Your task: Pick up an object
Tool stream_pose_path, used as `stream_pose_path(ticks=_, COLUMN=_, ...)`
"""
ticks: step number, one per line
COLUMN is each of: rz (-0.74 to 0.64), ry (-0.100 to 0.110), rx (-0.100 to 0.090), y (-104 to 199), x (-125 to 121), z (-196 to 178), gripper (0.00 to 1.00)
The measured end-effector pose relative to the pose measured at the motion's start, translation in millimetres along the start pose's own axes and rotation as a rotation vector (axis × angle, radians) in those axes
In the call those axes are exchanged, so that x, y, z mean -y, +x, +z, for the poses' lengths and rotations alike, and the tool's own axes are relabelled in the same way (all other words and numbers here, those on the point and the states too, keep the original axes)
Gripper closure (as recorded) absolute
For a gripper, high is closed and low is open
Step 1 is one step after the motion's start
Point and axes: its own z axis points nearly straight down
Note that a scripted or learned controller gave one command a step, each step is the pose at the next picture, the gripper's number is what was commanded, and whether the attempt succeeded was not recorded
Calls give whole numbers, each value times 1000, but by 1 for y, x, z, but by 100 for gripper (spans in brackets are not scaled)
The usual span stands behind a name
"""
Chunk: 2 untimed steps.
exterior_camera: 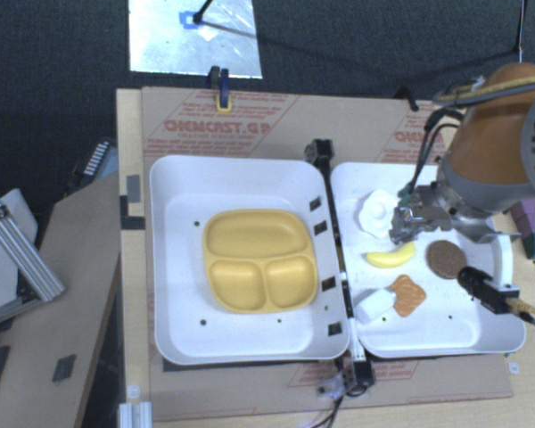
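In the right bin [446,328] lie a yellow banana [390,257], a brown round cookie [446,258], an orange lumpy piece [408,295], a white block [373,306] and a white rounded object [373,214]. My gripper [403,227] hangs low over the bin, just above the banana's right end and right of the white rounded object. Nothing shows between its fingers.
The left bin [174,194] holds a yellow three-compartment tray [259,260]. A black divider strip [333,239] runs between the bins. The arm's grey and orange body [499,141] covers the right bin's far right corner.
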Motion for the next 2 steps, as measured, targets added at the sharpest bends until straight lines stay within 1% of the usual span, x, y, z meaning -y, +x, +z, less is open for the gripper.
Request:
stream_pose_path(ticks=1, rz=0, ry=-2, rx=0, y=54, x=-12, z=-6, gripper=100)
stream_pose_path(ticks=2, rz=-1, ry=-2, rx=0, y=112, x=-25, z=-5, gripper=100)
